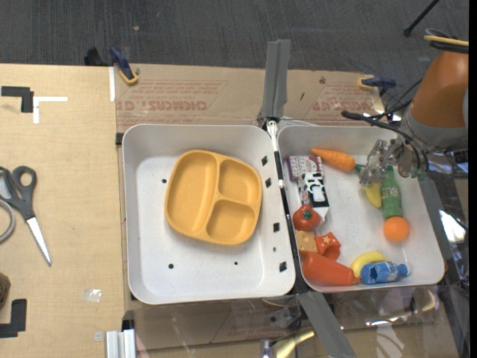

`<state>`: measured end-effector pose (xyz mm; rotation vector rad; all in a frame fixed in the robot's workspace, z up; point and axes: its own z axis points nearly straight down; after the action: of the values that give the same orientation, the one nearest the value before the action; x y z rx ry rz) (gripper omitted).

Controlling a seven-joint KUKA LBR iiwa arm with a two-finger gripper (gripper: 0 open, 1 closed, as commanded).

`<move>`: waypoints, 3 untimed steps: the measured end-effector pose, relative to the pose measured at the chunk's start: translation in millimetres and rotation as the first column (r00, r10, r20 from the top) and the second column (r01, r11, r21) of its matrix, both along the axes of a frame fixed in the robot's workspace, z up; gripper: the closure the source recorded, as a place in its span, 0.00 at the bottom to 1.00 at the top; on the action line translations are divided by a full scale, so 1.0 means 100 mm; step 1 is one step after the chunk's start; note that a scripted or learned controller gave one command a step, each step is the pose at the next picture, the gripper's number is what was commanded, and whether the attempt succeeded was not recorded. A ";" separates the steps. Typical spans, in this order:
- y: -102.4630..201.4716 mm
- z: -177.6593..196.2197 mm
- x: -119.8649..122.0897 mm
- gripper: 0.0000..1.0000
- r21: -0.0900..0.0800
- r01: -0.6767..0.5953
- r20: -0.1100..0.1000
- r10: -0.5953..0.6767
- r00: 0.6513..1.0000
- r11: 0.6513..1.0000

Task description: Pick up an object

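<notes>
My gripper point(376, 168) hangs over the upper right part of the right bin point(350, 213), just above a green bottle point(390, 199) and a small yellow piece point(372, 195). Below them lies an orange ball point(396, 229). An orange carrot point(334, 158) lies to the gripper's left. A black, white and pink box point(310, 182), a red tomato point(305, 217), an orange-red block point(326, 242), a red pepper point(324, 271), a yellow banana point(367, 259) and a blue bottle point(384, 272) lie along the bin's left and near sides.
The left bin point(141, 274) holds a yellow divided plate point(214, 197). Scissors point(26, 207) lie on the bench at the far left. The arm's orange band point(441, 88) stands above the right bin's far right corner.
</notes>
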<state>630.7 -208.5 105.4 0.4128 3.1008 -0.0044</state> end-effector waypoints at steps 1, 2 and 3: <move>0.73 1.36 -0.10 1.00 0.004 0.198 -0.009 -0.198 0.980 0.980; 0.72 1.36 -0.10 0.00 0.004 0.199 -0.009 -0.199 0.980 0.980; 0.30 0.01 -0.38 0.00 0.003 0.268 -0.011 -0.268 0.963 0.963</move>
<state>593.1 -178.8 106.8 0.8319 3.0272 -0.0017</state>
